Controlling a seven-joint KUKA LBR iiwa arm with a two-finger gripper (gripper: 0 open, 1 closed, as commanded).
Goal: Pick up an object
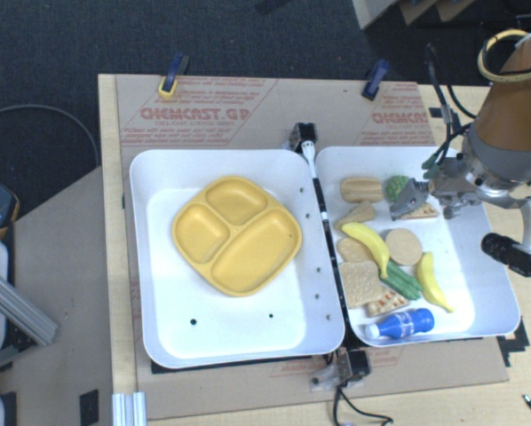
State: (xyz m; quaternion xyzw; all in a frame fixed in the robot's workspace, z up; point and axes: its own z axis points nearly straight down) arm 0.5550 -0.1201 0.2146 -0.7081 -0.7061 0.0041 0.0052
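The right bin [487,313] holds a pile of toy food: a tan bread roll [361,189], a green broccoli [395,185], a curved banana [369,242], a second banana [432,283], a round tan cookie [405,245], a toast slice [363,282], a green pickle [403,280] and a blue bottle [403,324] lying near the front wall. My gripper [412,201] hangs low over the bin's back half, just right of the broccoli and above the cookie. Nothing is visibly lifted with it.
In the left bin [150,264] sits a yellow divided plate [237,234]. A black divider rail [321,229] runs between the two bins. The grey and orange arm [510,122] enters from the right, over the right bin's far corner. Clamps [170,76] hold the cardboard at the back.
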